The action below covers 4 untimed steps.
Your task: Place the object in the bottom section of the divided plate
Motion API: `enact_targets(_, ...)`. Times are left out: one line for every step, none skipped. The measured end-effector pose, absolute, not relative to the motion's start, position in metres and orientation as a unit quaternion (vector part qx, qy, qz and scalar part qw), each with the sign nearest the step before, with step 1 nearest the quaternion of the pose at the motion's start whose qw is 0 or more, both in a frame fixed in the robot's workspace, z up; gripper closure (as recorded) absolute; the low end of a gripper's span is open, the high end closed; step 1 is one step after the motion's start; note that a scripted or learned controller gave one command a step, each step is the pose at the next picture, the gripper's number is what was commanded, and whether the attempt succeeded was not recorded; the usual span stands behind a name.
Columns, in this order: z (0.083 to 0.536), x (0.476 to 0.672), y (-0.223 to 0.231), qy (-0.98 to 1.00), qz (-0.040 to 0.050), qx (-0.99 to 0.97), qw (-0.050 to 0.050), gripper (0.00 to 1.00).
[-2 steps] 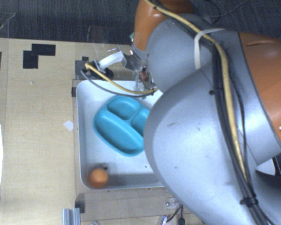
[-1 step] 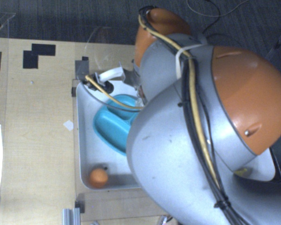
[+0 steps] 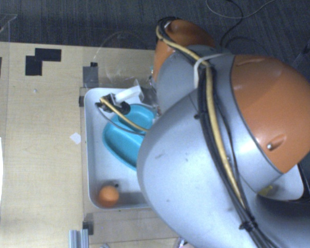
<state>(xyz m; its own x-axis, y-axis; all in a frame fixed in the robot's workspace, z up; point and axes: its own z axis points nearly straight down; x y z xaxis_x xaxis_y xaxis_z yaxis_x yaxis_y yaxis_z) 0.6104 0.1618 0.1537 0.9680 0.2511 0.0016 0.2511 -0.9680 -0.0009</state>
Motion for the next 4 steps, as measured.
enact_targets(0.210,0.618,0.235,-0.121,-0.0026,-0.993,0.001,1.00)
enact_targets(0.230,0.563,0.234,-0.113,-0.0012,-0.994,0.001,1.00)
enact_targets(0.257,0.521,0.235,-0.216,-0.0007,-0.976,-0.001,1.00)
enact_targets(0.257,0.521,0.235,-0.216,-0.0007,-0.976,-0.001,0.00)
